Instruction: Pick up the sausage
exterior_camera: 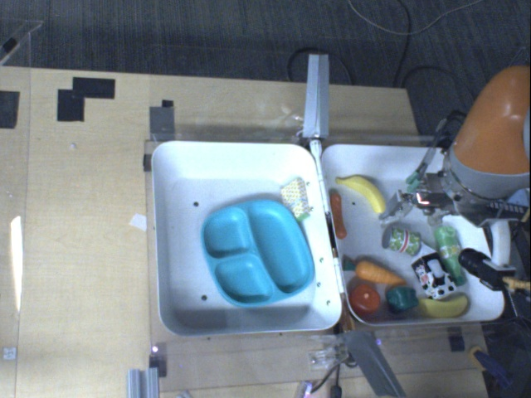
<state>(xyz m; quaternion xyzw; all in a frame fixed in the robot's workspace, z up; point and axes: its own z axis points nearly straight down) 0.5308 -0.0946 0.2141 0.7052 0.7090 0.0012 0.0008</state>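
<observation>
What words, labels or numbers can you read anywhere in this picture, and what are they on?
None can be read.
Small can: green and white label, print too blurred to read.
Black-and-white carton: bold pattern, no legible letters.
Patterned packet at the left bin's edge: markings too small to tell.

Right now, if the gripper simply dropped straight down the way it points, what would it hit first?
Probably the small green-and-white can just below the gripper, or bare bin floor beside it; depth is unclear. The sausage lies well left.
</observation>
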